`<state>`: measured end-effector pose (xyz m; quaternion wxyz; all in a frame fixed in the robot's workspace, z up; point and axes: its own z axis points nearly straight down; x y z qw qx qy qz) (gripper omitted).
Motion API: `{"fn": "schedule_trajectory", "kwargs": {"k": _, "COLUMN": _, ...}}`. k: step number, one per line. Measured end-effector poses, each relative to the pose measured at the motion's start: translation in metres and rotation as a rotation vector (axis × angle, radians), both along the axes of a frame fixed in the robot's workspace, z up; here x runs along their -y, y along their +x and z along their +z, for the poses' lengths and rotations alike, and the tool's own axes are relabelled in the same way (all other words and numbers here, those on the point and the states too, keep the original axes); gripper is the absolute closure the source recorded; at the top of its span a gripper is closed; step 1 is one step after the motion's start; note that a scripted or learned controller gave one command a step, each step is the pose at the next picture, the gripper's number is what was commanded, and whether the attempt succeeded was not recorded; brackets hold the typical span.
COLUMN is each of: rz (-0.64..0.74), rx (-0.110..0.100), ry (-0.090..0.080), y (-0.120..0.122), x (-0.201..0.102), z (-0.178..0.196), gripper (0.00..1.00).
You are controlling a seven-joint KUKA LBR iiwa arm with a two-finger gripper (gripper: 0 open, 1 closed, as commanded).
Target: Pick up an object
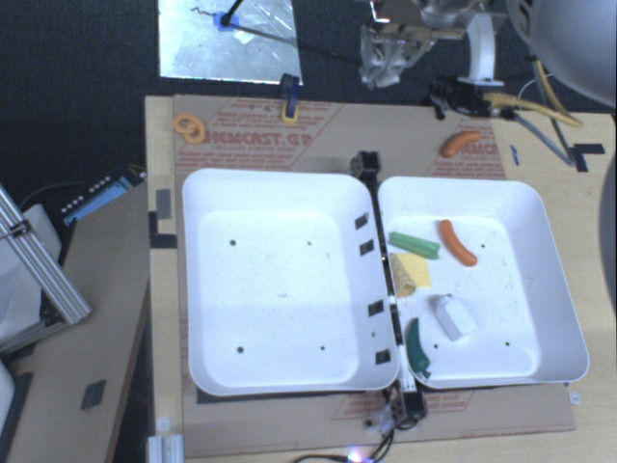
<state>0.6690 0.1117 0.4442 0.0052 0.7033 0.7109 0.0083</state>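
Hand (388, 64) hanging above the bench's (318, 128) far edge, blurred; grip state impossible to tell. Arm cut off at top. In the right bin (540, 258): orange sausage (458, 242) lying diagonally, green stick (414, 245), white block (451, 315).

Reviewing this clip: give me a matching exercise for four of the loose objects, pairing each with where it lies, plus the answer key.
Things:
1. orange sausage-shaped toy
2. white block
3. dark green curved piece
4. pretzel-shaped orange ring

Places:
A. on the board outside the bins, beyond the left bin's far left corner
B. right bin, far part, right of the light green bar
C. right bin, near edge by the divider
D. right bin, middle, nearer the camera than the yellow piece

Pairs: 1-B, 2-D, 3-C, 4-A
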Motion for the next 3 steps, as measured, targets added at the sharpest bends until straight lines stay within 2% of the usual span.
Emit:
{"fn": "schedule_trajectory", "kwargs": {"k": 1, "rz": -0.014, "rx": -0.018, "ry": -0.006, "y": -0.004, "x": 0.058, "z": -0.017, "gripper": 1.0}}
{"fn": "schedule_trajectory", "kwargs": {"k": 2, "rz": -0.02, "rx": -0.009, "ry": -0.009, "y": -0.001, "x": 0.172, "z": 0.049, "gripper": 1.0}}
{"fn": "schedule_trajectory", "kwargs": {"k": 3, "rz": -0.018, "rx": -0.016, "ry": -0.009, "y": -0.002, "x": 0.262, "z": 0.052, "gripper": 1.0}}
